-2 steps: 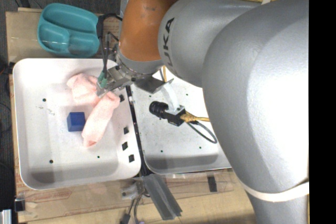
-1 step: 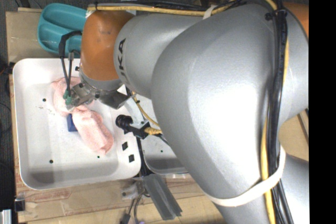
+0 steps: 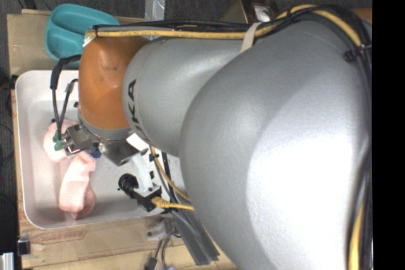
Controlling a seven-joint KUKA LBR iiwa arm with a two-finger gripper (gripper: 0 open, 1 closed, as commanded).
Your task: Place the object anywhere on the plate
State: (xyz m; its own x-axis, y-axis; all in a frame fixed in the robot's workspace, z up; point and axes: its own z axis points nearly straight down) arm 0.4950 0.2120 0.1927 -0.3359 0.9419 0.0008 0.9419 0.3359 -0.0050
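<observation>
Hand (image 3: 77, 141) sits low inside the left white bin (image 3: 25, 136), carried there by the grey arm (image 3: 253, 136) that reaches across from the right. Whether it is apart or together I cannot tell, since the wrist hardware hides it. Nearest, the pink soft object (image 3: 76, 190) lies on the bin floor just near of the hand, its far end right at the hand. Whether they touch is unclear, and a grasp looks unproven. A paler pink patch (image 3: 52, 141) lies just left of the hand. Farther off, beyond the bin, a teal thing (image 3: 66, 25) rests on the counter (image 3: 25, 25).
</observation>
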